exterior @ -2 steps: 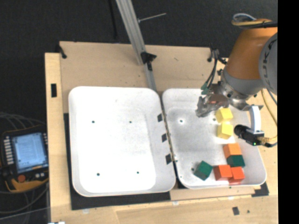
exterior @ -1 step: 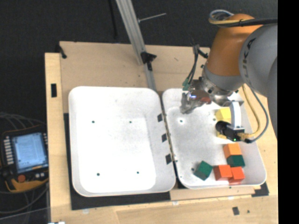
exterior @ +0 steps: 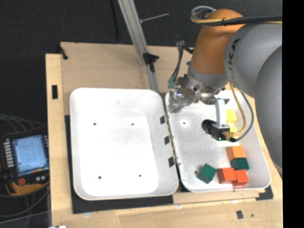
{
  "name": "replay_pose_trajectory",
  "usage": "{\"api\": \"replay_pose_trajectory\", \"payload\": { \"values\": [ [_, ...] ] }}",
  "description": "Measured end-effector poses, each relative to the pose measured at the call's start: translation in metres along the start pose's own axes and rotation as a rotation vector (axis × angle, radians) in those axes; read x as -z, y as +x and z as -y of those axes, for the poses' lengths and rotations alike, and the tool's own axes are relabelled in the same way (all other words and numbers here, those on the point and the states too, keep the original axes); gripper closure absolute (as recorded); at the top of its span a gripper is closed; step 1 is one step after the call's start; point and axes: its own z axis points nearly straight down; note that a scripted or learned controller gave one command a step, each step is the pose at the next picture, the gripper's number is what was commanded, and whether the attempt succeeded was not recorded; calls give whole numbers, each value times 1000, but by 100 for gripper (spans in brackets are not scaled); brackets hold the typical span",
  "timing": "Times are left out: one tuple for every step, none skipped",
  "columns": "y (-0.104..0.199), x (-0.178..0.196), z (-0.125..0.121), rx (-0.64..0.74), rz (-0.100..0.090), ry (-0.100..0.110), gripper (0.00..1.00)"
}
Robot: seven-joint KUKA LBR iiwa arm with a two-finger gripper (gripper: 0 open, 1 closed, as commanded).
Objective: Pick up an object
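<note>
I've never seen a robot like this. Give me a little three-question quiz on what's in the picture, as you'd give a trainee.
1. True or false: the yellow block lies in the left bin.
2. The gripper is: A over the left bin's middle; B near the right bin's top left corner; C outside both bins.
3. Fill in: the block nearest the wall between the bins is ___.
Key: 1 false, it lies in the right bin; 2 B; 3 the green block.

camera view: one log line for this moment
gripper over right bin, upper left corner | nothing seen held | blocks in bin's lower right | pick not yet done
</note>
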Motion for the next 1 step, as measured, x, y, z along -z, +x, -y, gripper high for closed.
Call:
{"api": "replay_pose_trajectory", "payload": {
  "values": [
    [62, 1, 7, 1, -1, 2, 100]
  ]
}}
